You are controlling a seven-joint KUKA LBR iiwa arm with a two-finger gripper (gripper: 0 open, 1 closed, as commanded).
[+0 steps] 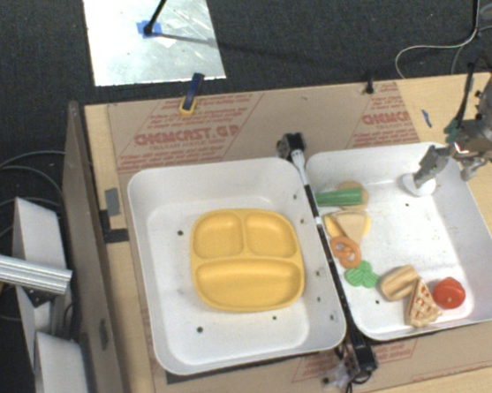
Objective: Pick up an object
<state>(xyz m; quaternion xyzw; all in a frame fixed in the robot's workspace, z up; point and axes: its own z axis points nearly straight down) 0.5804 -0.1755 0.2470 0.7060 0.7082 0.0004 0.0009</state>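
1. At the left we see the left bin (162,273) holding a yellow divided plate (243,259), well away from the arm; we would leave it alone.
2. Behind the bins, the brown board (219,123) carries red lettering that reads "CHEMCAST GP", with what looks like the same wording repeated, upside down, near the far right corner.
3. In the right bin (463,227) the toy food sits in its left and near part: a green piece (341,195), a yellow wedge (349,225), a pretzel (345,250), a bread roll (398,282), a pizza slice (420,304) and a tomato (449,293).
4. The gripper (423,176) hangs over that bin's far right corner, apart from all the food; it is blurred, so we cannot tell how the jaws stand.
5. We would choose the tomato or the roll, centre above it, and come straight down clear of its neighbours.
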